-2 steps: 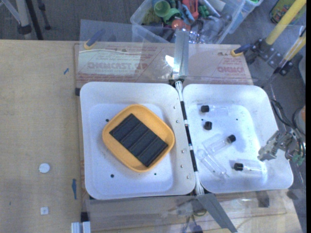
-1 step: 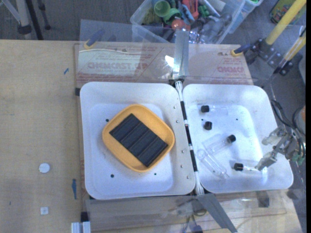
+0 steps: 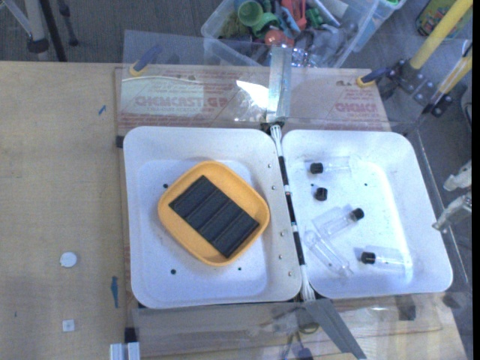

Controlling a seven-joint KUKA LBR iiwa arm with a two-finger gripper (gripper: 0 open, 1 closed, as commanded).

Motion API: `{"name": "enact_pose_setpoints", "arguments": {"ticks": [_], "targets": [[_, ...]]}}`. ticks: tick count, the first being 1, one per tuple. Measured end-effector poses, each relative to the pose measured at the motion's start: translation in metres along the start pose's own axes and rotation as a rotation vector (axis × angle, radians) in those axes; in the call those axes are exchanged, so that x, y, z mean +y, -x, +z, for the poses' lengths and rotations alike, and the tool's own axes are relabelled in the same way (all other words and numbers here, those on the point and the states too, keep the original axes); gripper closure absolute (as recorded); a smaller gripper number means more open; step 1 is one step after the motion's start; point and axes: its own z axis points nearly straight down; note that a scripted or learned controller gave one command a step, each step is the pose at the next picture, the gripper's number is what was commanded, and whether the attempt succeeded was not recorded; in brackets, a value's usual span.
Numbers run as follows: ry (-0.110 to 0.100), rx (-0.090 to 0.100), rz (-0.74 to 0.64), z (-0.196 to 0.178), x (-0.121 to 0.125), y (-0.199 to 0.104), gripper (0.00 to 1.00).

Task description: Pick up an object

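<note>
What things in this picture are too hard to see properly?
- Clear plastic vials with black caps in the right white bin, camera view: see-through bodies blend into the white floor, so their number is uncertain.
- Clear storage box of colourful toys, camera view: cut off by the top edge, contents jumbled.
- Yellow square tray with a black ribbed pad in the left white bin: whatever lies beneath is hidden.

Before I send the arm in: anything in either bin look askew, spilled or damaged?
Nothing looks spilled or broken. The yellow tray with its black ridged insert lies rotated in the left bin, not square to its walls. In the right bin, several clear vials with black caps lie scattered on their sides.
</note>
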Motion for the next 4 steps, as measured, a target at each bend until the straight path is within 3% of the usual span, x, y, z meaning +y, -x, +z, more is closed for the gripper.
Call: {"name": "enact_pose_setpoints", "arguments": {"ticks": [1,2,3,4], "targets": [[0.000,0.004,-0.149,0.091,0.063,-0.045,0.00],[0.000,-0.001,-0.035,-0.102,0.041,-0.027,0.00],[0.000,0.003,-0.202,0.099,0.023,0.021,0.00],[0.001,-0.002,-0.408,0.210,0.034,-0.023,0.00]]}}
